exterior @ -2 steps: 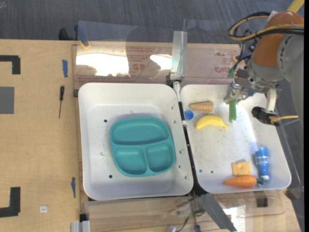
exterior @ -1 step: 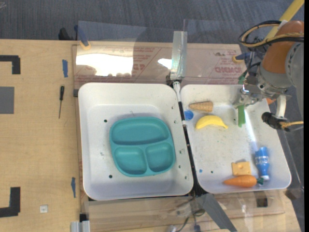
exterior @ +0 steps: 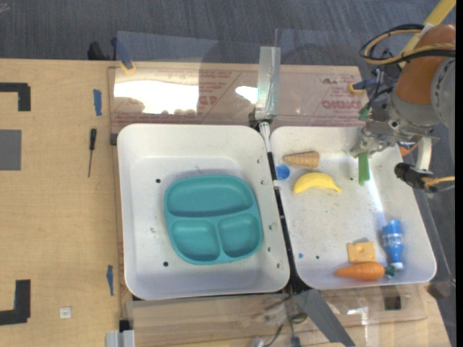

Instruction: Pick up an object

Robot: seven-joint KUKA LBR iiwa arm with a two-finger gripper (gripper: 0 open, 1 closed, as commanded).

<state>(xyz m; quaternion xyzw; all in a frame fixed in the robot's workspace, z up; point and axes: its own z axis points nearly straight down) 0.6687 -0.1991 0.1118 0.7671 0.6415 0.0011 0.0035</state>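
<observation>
**A:** I'm on the feed. Biggest first: the surface carries two white bins side by side. The left bin has a teal divided plate lying flat near its middle, three compartments facing up.

**B:** And the right one?

**A:** The right bin has all the small things. The arm comes in over its far right corner, orange band above the wrist, cables looped behind it. The tool sits just inside that corner, with a green stick hanging upright right under it. I see the stick's top at the fingertips, but I cannot tell whether the fingers are clamped on it or apart.

**B:** What else is there to pick?

**A:** A blue bottle lies along the right edge toward the near corner. A carrot lies along the near edge, with a tan cracker just beside it on the far side. A banana is near the left edge, a cone just beyond it toward the far edge, and a small blue cap is against the left wall.
</observation>
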